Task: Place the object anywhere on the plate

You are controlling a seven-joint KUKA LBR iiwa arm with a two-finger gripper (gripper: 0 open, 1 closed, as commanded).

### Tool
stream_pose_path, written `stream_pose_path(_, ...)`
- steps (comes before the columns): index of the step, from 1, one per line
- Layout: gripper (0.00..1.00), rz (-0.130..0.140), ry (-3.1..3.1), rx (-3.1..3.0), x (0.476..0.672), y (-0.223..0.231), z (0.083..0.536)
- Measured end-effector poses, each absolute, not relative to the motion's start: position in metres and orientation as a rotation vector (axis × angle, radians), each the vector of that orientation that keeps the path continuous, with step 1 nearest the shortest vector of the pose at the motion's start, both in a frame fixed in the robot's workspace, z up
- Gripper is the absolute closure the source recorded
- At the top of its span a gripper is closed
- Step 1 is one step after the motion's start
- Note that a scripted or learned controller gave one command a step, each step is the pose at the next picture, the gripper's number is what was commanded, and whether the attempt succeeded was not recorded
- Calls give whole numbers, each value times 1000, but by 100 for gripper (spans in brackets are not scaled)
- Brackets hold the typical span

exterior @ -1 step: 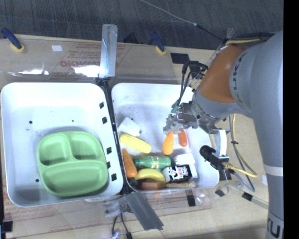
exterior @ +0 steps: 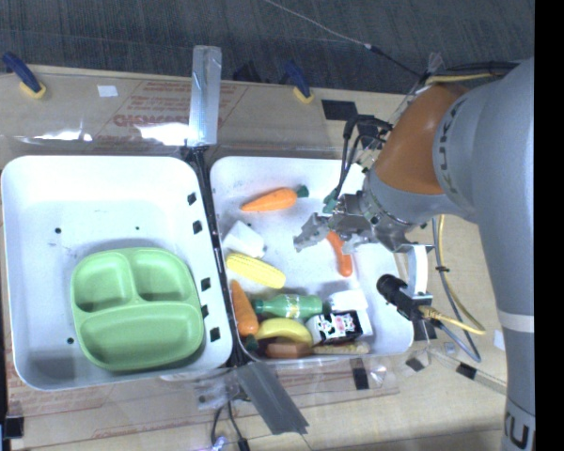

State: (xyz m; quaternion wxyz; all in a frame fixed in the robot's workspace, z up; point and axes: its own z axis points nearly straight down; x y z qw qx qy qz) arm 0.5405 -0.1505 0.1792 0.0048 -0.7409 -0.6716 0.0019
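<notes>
Plate first: one green moulded plastic plate with three compartments [exterior: 136, 306] lies in the left-hand shallow white bin [exterior: 38, 186], toward its near side, nothing on it. Across the divider, the right-hand white bin [exterior: 263, 169] is crowded. Counting through it: one large orange toy carrot with a green top [exterior: 271, 199] near the far wall; a white block [exterior: 245, 241] just below it; one yellow corn cob [exterior: 255, 271]; a second orange carrot-like piece [exterior: 243, 309] lying along the divider side; one green bottle [exterior: 287, 305]; a yellow banana [exterior: 284, 329] with something brownish [exterior: 284, 349] touching its near edge; and a black-and-white printed carton [exterior: 338, 325].

Now the arm, reaching in from the right, orange band up top. Its two-finger gripper [exterior: 321, 233] sits low over the middle of the right bin, and just to its right lies a small slim orange carrot [exterior: 342, 256], long axis running roughly far-to-near, its upper end tucked close under the gripper body. Is it pinched? Too murky, I cannot tell whether that piece is in the grip or merely beside it. If this is the object for the task, it is not on the plate yet: the plate lies well apart, left across the divider, so the carry must go leftward and slightly nearer
</notes>
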Motion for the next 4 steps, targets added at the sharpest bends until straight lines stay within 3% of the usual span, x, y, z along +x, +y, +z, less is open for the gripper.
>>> stream_pose_path(1,0,5,-2315,-2113,492,-112,152)
stream_pose_path(2,0,1,-2557,-1822,477,-20,191)
stream_pose_path(3,100,2,-2559,-1819,477,-21,201)
stream_pose_path(4,100,4,-2713,-1573,476,60,191)
